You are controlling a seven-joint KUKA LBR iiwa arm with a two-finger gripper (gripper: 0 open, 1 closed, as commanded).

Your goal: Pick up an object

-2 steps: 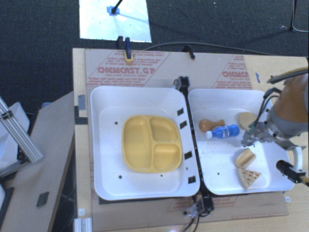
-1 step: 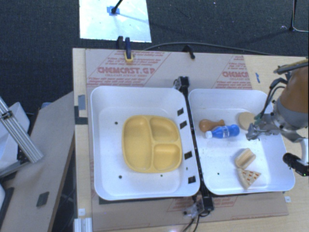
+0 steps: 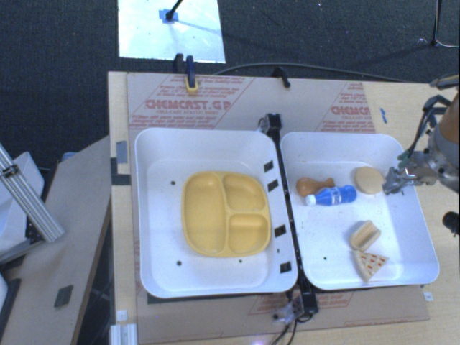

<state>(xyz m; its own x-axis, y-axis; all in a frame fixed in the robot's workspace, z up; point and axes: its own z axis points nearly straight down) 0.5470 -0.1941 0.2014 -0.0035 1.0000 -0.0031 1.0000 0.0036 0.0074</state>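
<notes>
reaching in from the right, the arm brings its gripper (image 3: 394, 180) over the right bin (image 3: 402, 149) just beside a round tan piece (image 3: 368, 180), and whether it is wide or narrow cannot be told. in that bin lie a blue bottle (image 3: 332, 196) with a white cap, touching a brown drumstick-shaped toy (image 3: 315, 186), plus a bread-like piece (image 3: 364, 234) and a pizza slice (image 3: 369, 264) near the front. the left bin (image 3: 154, 214) holds a yellow divided plate (image 3: 226, 213), and the board (image 3: 208, 95) behind reads "chemcast gp" in red.
</notes>
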